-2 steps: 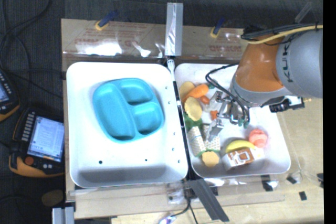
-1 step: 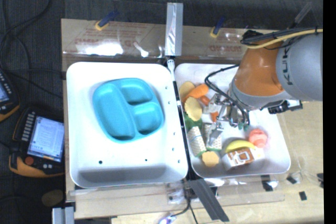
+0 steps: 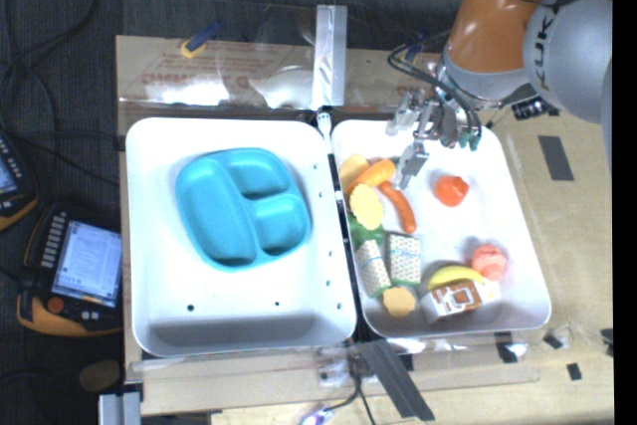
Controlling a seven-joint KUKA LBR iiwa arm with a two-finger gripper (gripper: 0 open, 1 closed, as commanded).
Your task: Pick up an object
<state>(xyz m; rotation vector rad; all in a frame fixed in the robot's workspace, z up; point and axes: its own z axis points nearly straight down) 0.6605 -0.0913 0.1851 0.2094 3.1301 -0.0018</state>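
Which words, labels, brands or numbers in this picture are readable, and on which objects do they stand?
None can be read with certainty.
Grey robot arm: dark letters by its orange band, cut off, unreadable.
Brown cardboard sheet behind the bins: faint red print, too blurred.
Small white patterned carton: print too small.
Handheld screen device left of the bench: display unreadable.

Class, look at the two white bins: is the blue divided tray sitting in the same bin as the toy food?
No: the blue divided tray lies in the left bin, while the toy food lies in the right bin.

Robot lab bench, two white bins [image 3: 139, 214], industrial arm [image 3: 557, 35], handheld control pendant [image 3: 75, 269], cables on floor [image 3: 50, 35]
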